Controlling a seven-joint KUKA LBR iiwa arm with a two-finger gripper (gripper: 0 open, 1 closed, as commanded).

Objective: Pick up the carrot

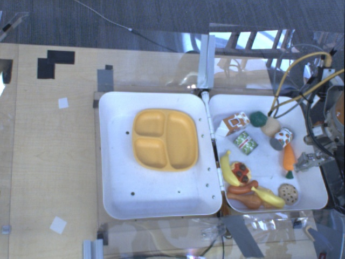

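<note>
While the claw hangs at the bin's outer rim: the gripper (308,161) of the grey arm (330,117) sits low over the outer edge of the right bin (322,201), level with the lower half of the carrot (289,156)
Carrot from claw: just beside it, on the side facing the middle of the bench; a narrow strip of white bin floor appears to separate the two, so they look apart, not touching
Long axis: the carrot lies flat and runs up and down the camera view, roughly square to the line from claw to carrot; its green end (289,173) is the end nearer the claw, its orange body runs away toward the bin's back wall
Claw state: cannot be told from this slant; the metal parts blur into one bright shape, and nothing is seen pinched in it
Carrot's look: a short orange toy, tapering, smooth, with a small dark green cap at one end
Neighbours beyond the carrot: a grey and white round toy (282,139) touches or nearly touches its far end; a cookie (288,193) lies on the claw's near side, well clear of the green cap
Farther from the claw: a banana (268,197) and sausages (245,196) along the front wall
Judgement: the coming move is likely a short sideways shift toward the carrot, closing across its narrow width; the round toy at the far end is the main risk of a bump
</note>
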